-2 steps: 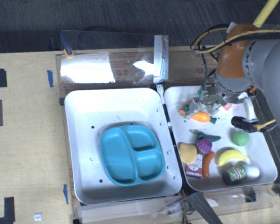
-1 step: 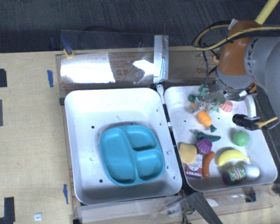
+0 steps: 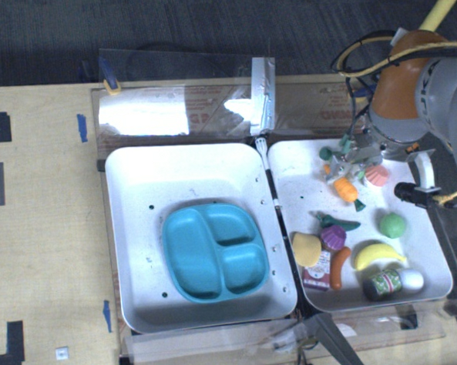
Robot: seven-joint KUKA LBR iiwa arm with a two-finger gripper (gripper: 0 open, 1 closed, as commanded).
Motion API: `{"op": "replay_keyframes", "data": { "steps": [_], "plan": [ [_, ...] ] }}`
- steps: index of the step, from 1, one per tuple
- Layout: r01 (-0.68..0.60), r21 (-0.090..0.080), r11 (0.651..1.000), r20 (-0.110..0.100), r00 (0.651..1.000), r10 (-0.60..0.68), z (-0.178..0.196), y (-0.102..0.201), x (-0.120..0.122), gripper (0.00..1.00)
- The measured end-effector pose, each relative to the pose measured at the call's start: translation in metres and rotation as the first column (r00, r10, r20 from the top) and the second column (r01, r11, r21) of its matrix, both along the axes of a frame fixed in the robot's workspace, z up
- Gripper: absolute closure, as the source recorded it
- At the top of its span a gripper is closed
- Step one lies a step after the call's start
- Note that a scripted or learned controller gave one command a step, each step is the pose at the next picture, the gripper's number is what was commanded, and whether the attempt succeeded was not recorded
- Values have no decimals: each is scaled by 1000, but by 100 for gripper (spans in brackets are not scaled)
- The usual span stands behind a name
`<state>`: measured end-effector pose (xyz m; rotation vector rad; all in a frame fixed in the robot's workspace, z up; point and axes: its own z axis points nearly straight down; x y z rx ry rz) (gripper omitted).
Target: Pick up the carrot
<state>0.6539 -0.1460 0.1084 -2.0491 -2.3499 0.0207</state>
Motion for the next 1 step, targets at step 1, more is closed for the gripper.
{"op": "replay_keyframes", "data": {
  "steps": [1],
  "plan": [
    [112,-4,994,35,993,-112,96,77,-21,100]
  ]
}}
